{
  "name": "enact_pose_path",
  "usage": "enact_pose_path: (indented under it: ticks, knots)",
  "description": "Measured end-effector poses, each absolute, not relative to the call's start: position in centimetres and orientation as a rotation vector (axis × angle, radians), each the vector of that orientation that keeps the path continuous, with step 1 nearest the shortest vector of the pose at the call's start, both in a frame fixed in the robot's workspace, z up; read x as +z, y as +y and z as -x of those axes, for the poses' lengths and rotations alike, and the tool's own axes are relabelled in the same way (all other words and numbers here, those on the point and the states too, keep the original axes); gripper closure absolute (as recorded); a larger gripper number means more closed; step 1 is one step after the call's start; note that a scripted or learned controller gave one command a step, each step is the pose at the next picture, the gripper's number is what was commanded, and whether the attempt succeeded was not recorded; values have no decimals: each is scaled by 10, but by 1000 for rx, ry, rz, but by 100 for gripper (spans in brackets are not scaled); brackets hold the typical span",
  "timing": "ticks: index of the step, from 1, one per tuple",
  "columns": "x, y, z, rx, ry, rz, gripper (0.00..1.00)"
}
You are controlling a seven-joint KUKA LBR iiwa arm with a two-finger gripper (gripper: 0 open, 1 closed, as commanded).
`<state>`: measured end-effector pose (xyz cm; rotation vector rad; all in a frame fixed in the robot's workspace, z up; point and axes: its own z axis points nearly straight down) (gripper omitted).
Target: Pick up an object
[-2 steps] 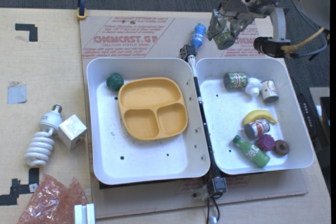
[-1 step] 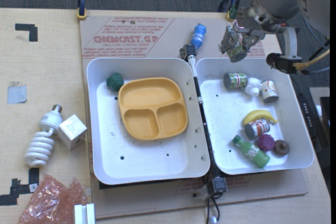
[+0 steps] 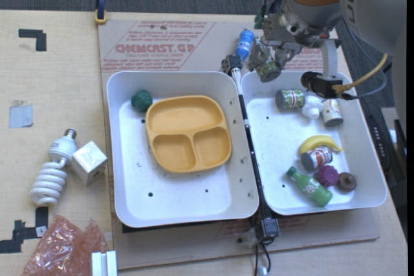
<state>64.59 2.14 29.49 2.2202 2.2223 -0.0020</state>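
Hovering over the top-left corner of the right bin (image 3: 259,139) in the camera view, the gripper (image 3: 268,68) seems clamped on a small grey-green object (image 3: 266,69), which I judge may slip free if that grasp is shallow

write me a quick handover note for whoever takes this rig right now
End effector: above the top left corner of the right bin; whether it grips anything cannot be told from this view.
Left bin: yellow divided tray, green ball.
Right bin: green can, white bottle, banana, green bottle, purple item, brown ring.
Done: no pick can be confirmed.
Left: grasp and lift one object.
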Motion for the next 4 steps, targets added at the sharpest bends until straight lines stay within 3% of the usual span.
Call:
enact_pose_path:
  ticks: [1, 4]
  knots:
    - [298, 71, -659, -1, 2222, -2219, 100]
    - [289, -39, -659, -1, 2219, -2222, 100]
